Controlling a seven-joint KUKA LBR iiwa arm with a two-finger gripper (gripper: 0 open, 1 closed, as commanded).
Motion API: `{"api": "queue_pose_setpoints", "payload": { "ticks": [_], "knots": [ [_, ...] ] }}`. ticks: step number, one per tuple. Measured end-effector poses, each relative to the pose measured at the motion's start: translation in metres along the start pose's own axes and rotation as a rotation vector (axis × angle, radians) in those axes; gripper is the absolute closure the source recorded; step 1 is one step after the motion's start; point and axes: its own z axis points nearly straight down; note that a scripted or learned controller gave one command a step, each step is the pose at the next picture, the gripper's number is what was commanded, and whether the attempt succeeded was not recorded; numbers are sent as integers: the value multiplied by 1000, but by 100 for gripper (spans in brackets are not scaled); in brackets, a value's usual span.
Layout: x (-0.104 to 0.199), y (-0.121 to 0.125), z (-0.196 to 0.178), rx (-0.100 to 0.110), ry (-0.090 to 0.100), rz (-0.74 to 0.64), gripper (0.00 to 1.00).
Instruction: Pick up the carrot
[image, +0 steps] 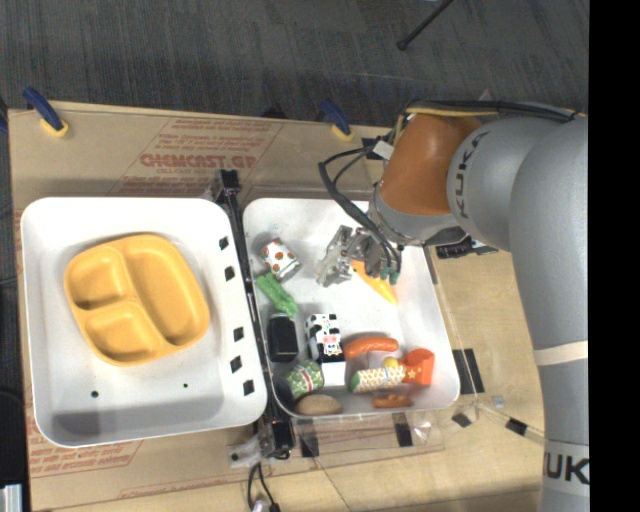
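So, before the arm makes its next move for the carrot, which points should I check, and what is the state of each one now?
1. Carrot located: ok. It lies in the right bin, near the far right wall.
2. Gripper near the carrot: ok. It is in the right bin, right beside the carrot's upper end.
3. Carrot between the fingers: cannot tell. The gripper body covers that end.
4. Carrot lifted: not ok. It appears to rest on the bin floor.
5. Space around the carrot: ok. The sausage and the cow toy lie apart from it, nearer the front.
6. Yellow tray: ok. It sits in the left bin, away from the work.
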Motion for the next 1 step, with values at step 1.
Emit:
{"api": "queue_pose_setpoints", "payload": {
  "ticks": [1],
  "knots": [
    [16,-47,11,-1,3,-162,100]
  ]
}}
